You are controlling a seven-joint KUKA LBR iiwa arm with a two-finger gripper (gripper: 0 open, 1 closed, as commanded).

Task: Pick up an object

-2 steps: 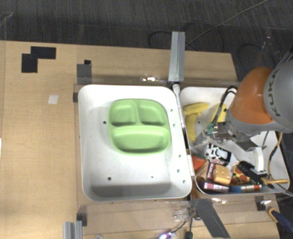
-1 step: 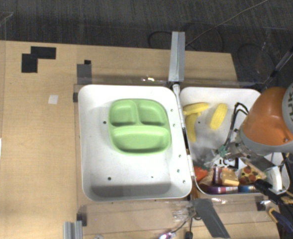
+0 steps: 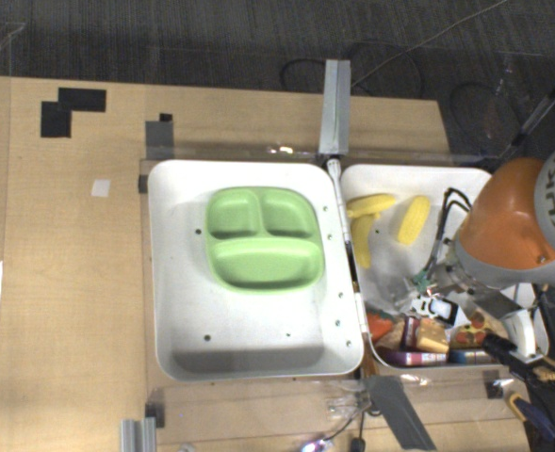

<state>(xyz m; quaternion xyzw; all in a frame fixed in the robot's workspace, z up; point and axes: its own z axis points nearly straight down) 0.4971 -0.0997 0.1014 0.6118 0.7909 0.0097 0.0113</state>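
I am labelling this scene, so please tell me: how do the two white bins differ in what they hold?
The left white bin holds one thing, a green divided plate, lying flat near its middle. The right white bin holds several small things: two yellow pieces near its far side and a cluttered pile at its near edge, with the arm above it. Both are shallow, white, and set side by side.

The wooden bench carries two shallow white bins side by side. The left bin sits near centre; the right bin touches it at its 3 o'clock side. Black patches mark the bench towards 10 o'clock.
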